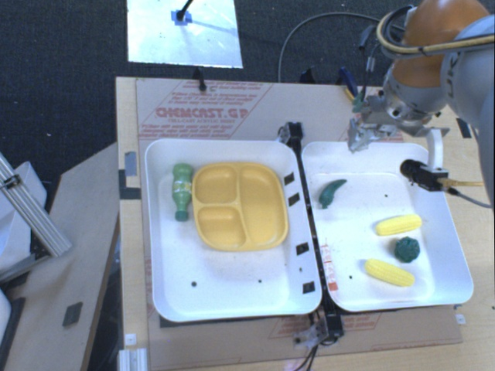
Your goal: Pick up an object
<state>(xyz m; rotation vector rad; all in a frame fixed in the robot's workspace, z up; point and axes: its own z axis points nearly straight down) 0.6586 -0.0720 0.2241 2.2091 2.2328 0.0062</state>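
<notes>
Green pepper is seen in the right bin, just below-left of the claw in frame, long axis slanted lower-left to upper-right. Nothing is gripped; claw aperture cannot be told.

The wooden bench carries two white bins side by side (on a lettered sheet).
</notes>
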